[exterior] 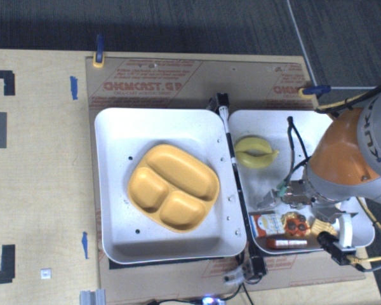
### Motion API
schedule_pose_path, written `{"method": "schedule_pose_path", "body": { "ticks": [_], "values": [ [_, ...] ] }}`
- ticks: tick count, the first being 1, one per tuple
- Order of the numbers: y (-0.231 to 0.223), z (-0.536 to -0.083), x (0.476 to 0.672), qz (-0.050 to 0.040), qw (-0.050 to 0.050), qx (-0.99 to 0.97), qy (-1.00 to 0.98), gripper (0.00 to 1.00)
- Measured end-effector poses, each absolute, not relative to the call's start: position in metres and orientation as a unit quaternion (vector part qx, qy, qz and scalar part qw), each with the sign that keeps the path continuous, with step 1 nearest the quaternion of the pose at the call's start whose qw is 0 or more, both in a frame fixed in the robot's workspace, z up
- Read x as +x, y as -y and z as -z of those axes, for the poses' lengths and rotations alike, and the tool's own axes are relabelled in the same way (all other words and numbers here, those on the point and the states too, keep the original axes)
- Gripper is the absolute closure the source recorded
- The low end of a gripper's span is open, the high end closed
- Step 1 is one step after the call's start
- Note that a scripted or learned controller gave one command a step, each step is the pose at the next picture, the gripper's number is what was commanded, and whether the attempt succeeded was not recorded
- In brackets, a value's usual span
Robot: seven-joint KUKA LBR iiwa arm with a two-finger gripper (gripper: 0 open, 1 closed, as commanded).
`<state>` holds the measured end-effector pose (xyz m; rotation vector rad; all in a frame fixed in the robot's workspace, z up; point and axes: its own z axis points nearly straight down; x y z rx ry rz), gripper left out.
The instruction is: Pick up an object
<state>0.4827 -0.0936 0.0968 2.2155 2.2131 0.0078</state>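
Camera view: left bin (114,170) holds a yellow three-compartment tray (173,186). Right bin (267,121): yellow banana (254,151) near the far end, red snack packet (280,227) at the near end. Gripper (292,194) sits low between them, just above the packet; grip state can't be determined.

Yellow tray (173,186), white bins (114,170)

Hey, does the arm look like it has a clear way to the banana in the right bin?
Probably yes. The banana lies alone at the far end of the right bin, nothing on or against it. The arm sits just beside it over the same bin, above the packets at the near end.
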Motion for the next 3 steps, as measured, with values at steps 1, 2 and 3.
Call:
{"method": "schedule_pose_path", "body": {
  "ticks": [1, 2, 3],
  "values": [
    [0.094, -0.086, 0.528, -0.001, 0.002, 0.707, -0.707, 0.0],
    [0.094, -0.086, 0.48, -0.0011, 0.002, 0.707, -0.707, 0.0],
    [0.094, -0.097, 0.482, -0.0024, 0.005, 0.707, -0.707, 1.0]
  ]
}}
